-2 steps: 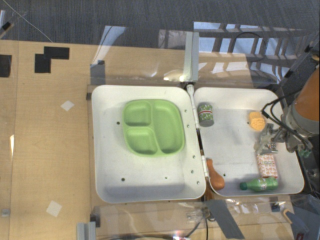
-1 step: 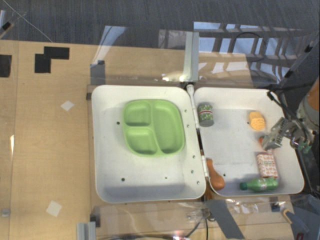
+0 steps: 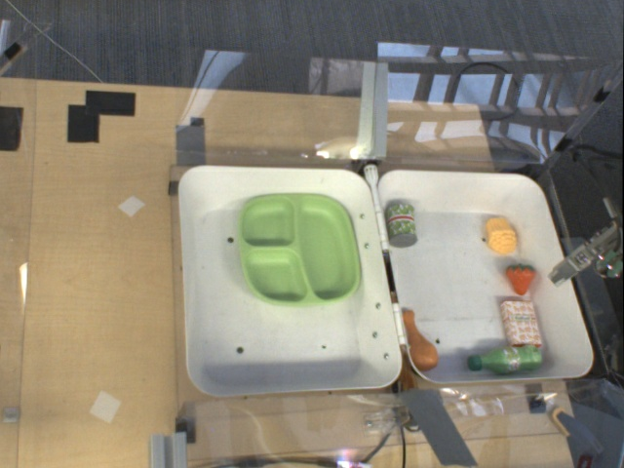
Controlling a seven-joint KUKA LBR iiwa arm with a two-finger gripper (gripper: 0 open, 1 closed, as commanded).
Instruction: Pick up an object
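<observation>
The end effector (image 3: 583, 259), its state impossible to tell, hangs at three o'clock of the strawberry (image 3: 522, 279), apart.

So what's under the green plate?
The green plate lies flat in the left white bin. White bin floor shows all around it; whatever sits directly beneath the plate is covered.

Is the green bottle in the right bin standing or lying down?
Lying down: the green bottle lies lengthwise along the right bin's near wall.
</observation>
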